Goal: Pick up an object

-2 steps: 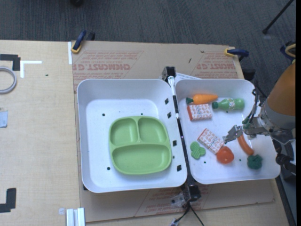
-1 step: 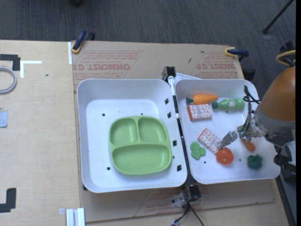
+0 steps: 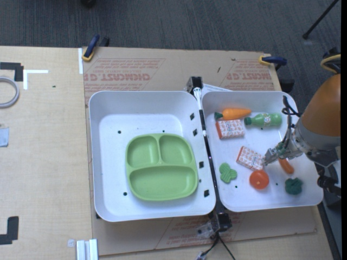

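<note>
Broadly, I am working over two white bins: the left bin (image 3: 103, 161) carries a green divided plate (image 3: 161, 167), and the right bin (image 3: 303, 196) holds the small things I can choose from. My arm (image 3: 325, 112) comes in from the right, and my gripper (image 3: 272, 157) sits low inside the right bin, just beside the right edge of a red-patterned packet (image 3: 250, 157), with a small orange piece (image 3: 286, 166) close on its other side. Whether anything is between the tips I cannot tell at this size, nor how far apart they stand.

The packet looks to me the nearest candidate. It lies flat and tilted, so I judge a good grasp needs the tips straddling its short edge and pressing down to the floor before closing, or they will skate over it. A red tomato (image 3: 259, 180) lies just below and could be nudged; it would likely roll.

Further off are a green bottle (image 3: 265, 119), an orange carrot (image 3: 236, 113) and a second packet (image 3: 230, 129) near the back wall, a green leafy piece (image 3: 227, 173) by the divider, and a dark green piece (image 3: 293, 186) at the front right.
</note>
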`<state>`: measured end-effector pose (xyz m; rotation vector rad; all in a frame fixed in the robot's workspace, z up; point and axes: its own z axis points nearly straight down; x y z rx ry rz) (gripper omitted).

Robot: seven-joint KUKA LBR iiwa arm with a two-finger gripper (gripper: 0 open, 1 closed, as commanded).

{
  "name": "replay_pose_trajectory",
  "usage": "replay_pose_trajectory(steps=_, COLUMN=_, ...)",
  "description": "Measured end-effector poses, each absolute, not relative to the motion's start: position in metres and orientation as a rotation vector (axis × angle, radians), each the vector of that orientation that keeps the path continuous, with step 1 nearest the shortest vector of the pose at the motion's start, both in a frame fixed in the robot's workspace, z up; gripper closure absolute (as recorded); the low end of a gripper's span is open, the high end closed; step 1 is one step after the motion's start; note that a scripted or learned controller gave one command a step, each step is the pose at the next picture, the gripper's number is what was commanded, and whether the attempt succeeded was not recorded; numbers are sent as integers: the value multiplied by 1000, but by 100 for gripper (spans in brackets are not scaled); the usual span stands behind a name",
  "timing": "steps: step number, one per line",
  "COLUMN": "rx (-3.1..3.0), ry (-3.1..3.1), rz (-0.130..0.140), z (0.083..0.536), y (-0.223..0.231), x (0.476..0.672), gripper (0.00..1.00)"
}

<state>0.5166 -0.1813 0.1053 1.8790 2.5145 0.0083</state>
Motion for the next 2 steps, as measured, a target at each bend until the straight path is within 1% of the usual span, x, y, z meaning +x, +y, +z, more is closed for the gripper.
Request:
replay_pose_trajectory(steps=1, rx=1943, ry=2466, rz=1, z=237, y=-113, x=516, gripper=100)
replay_pose_trajectory(steps=2, rx=1905, ry=2500, rz=-1, z=92, y=-136, x=485, gripper=100)
